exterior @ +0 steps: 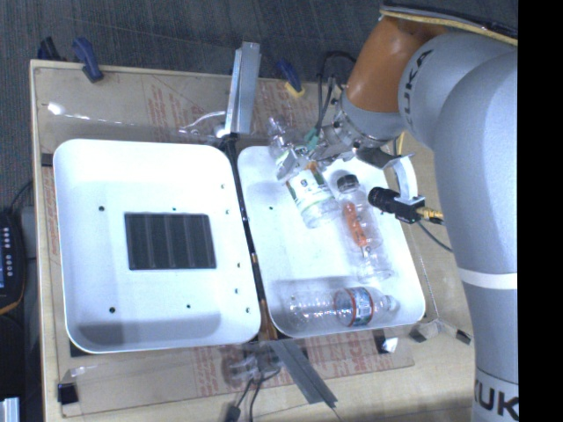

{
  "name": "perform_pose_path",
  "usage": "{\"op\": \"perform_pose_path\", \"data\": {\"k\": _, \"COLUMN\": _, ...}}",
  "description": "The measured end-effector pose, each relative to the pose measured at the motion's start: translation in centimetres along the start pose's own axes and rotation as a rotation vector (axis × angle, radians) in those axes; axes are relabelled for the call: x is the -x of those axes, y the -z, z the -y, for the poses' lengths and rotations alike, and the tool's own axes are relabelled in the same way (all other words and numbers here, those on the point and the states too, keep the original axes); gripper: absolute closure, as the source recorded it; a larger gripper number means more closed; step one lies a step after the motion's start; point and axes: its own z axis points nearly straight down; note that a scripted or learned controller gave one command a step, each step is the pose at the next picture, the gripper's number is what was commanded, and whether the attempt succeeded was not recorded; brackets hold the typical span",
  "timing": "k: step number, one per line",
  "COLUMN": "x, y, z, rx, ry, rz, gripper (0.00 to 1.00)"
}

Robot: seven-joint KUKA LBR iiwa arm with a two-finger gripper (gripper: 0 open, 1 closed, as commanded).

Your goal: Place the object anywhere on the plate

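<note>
Clear plastic is what you are dealing with, and it is slippery stuff to aim at: three see-through bottles sit in the right bin [264, 236], while the dark ribbed plate [170, 241] lies alone in the middle of the left bin [79, 183], well apart from all of them. Your tool [295, 158] hangs at the far end of the right bin, right over the short bottle with the white label [310, 196], which lies tilted with its upper end just under the tool. Whether the tool has closed on that bottle or merely hovers above it, you cannot tell from this angle, so treat the grasp as unproven. Just beside it lies the bottle with the orange inside [361, 231], its dark cap close to the labelled one, and a bottle with a blue and red label [345, 306] rests lengthwise against the near wall. Judging by this, the step in hand is securing the labelled bottle. To do it well, you should bite across the body of the bottle, not its tapered neck, since smooth round plastic tends to squirt out of a pinch. Keep clear of the orange bottle's cap as you close. Lift straight up first, high enough to clear the raised rims where the two bins meet, then carry it left and lower it over the middle of the plate before letting go, so a rolling bottle is likelier to come to rest on it.
</note>
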Motion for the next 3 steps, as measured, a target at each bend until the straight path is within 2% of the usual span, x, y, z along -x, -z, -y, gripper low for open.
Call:
{"op": "perform_pose_path", "data": {"k": 1, "x": 0.7, "y": -5.2, "z": -0.9, "rx": -0.013, "ry": -0.116, "rz": -0.007, "gripper": 1.00}}
{"op": "perform_pose_path", "data": {"k": 2, "x": -1.2, "y": -9.7, "z": 5.2, "rx": 0.007, "ry": 0.114, "rz": 0.010, "gripper": 1.00}}
{"op": "perform_pose_path", "data": {"k": 3, "x": -10.9, "y": -0.3, "z": 2.9, "rx": 0.003, "ry": 0.102, "rz": 0.002, "gripper": 1.00}}
